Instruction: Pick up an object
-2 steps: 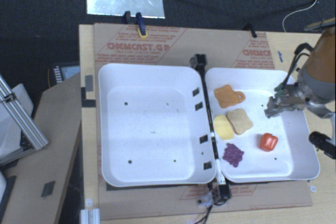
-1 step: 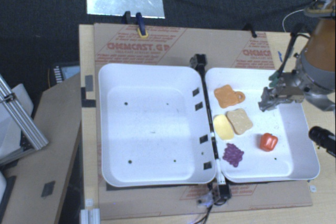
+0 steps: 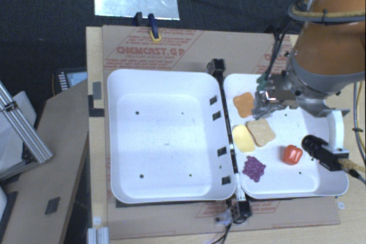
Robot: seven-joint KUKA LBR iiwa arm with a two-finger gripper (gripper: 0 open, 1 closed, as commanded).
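Gripper [image 3: 266,101] sits low in the right bin [image 3: 326,183], just above the tan bread slice [image 3: 262,132] and beside the orange piece [image 3: 244,104]. You cannot tell from here how it is set, nor whether it grips anything. You look to be at the approach step, with nothing lifted yet. Yellow piece [image 3: 242,139], purple grapes [image 3: 254,168] and red pepper [image 3: 292,154] lie nearby. Next, you need to settle on one item and centre over it before closing.

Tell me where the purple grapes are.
The purple grapes lie in the right bin, near its front-left corner, just below the yellow piece.
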